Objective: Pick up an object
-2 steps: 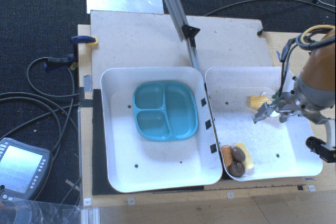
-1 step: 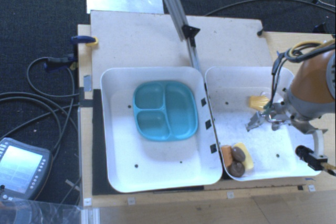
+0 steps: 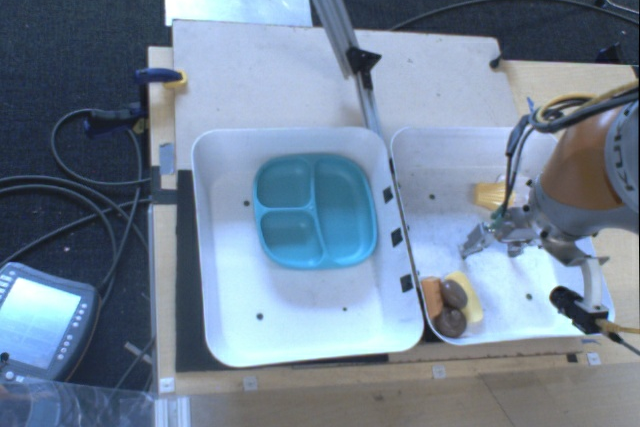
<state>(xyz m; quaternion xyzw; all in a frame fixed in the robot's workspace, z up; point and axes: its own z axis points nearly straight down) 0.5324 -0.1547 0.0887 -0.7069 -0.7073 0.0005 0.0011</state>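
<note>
My gripper (image 3: 492,239) hangs over the middle of the right bin (image 3: 440,165), below the orange-banded wrist (image 3: 585,170). Just behind it, a yellow object (image 3: 489,194) lies partly hidden by the arm. In the bin's front left corner sits a small cluster: an orange piece (image 3: 431,294), a brown rounded object (image 3: 455,293), a darker brown one (image 3: 450,321) and a yellow piece (image 3: 470,301) beneath them. The cluster lies apart from the gripper, to its front left. Nothing is visibly held.
The left bin (image 3: 225,215) holds a teal divided plate (image 3: 314,211). A slanted metal rod (image 3: 330,0) runs down to the ridge between the bins. Cables and a handheld pendant (image 3: 40,320) lie off the bench at left.
</note>
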